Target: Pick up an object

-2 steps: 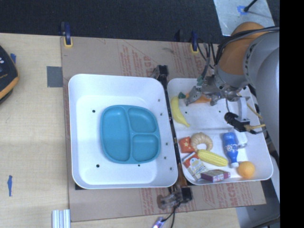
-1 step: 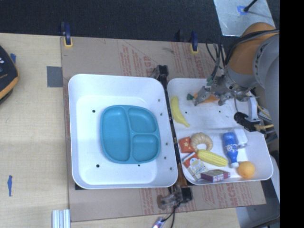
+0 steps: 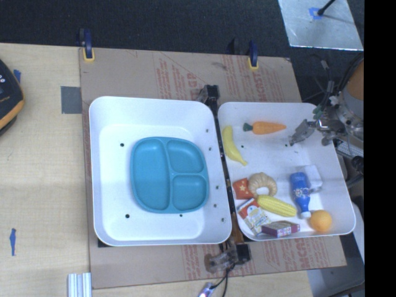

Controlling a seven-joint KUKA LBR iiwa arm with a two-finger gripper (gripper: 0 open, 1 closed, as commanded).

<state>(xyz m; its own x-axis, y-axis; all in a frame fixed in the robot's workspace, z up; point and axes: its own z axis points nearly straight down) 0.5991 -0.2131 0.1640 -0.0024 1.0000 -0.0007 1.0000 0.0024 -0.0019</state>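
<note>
My tool [image 3: 304, 132] hangs over the right bin's [image 3: 346, 178] far right, fingers parted, gripping nothing. The carrot [image 3: 267, 127] lies just to its left, long axis running across the bin, leafy end pointing away from the tool.

Divided plate [image 3: 170, 173] in the left bin [image 3: 99, 166], right bin [image 3: 343, 184] holding banana [image 3: 232, 145] at left, carrot [image 3: 267, 127] at top, bottle [image 3: 301, 193] and orange [image 3: 320, 221] lower right, corn [image 3: 276, 206] below croissant [image 3: 262, 182]

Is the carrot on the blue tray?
No, the carrot lies in the right bin, while the blue tray sits in the left bin.
</note>
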